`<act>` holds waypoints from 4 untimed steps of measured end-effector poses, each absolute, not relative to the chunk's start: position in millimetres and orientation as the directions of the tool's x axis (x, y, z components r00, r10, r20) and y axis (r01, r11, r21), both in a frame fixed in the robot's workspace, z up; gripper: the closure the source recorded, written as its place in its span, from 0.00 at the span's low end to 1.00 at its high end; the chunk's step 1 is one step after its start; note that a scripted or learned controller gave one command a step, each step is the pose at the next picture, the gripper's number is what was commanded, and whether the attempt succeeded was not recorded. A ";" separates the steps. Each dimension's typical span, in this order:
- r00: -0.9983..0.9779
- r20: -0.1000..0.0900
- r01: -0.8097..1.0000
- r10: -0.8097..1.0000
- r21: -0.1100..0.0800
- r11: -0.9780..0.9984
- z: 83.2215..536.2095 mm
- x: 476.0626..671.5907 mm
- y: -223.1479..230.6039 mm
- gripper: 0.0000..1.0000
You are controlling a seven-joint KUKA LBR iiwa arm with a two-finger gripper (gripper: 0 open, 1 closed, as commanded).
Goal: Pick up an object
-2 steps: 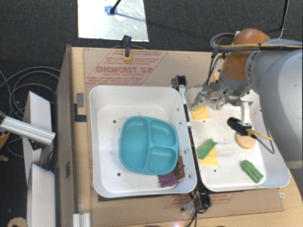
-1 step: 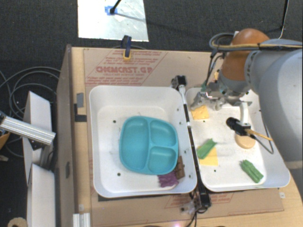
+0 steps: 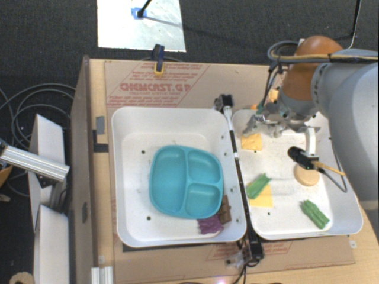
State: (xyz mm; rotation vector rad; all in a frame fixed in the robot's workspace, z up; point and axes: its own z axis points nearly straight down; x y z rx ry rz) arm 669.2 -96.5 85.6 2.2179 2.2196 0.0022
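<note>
Camera view: the claw [image 3: 267, 123] hangs over the right bin's [image 3: 349, 218] far-left corner, its state unclear; it should centre above the yellow block [image 3: 251, 142] before descending.

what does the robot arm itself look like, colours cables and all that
The arm is bulky, rounded and light grey, with an orange band above the wrist. Thin dark cables loop beside that band. The gripper is a small grey metallic assembly.

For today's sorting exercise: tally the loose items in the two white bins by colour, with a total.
Green: 2, green piece, green piece
Yellow: 2, yellow piece, yellow piece
Teal: 1, divided plate
Purple: 1, purple item
Brown: 1, brown item
Tan: 1, tan disc
Total: 8
</note>
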 end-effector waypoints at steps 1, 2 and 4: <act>0.001 0.001 1.000 1.000 -0.005 -0.001 83.8 594.8 -91.9 0.00; -0.006 -0.002 1.000 1.000 0.010 0.006 86.1 671.6 -91.6 0.00; -0.006 -0.003 1.000 1.000 0.013 0.006 100.6 661.4 -85.2 1.00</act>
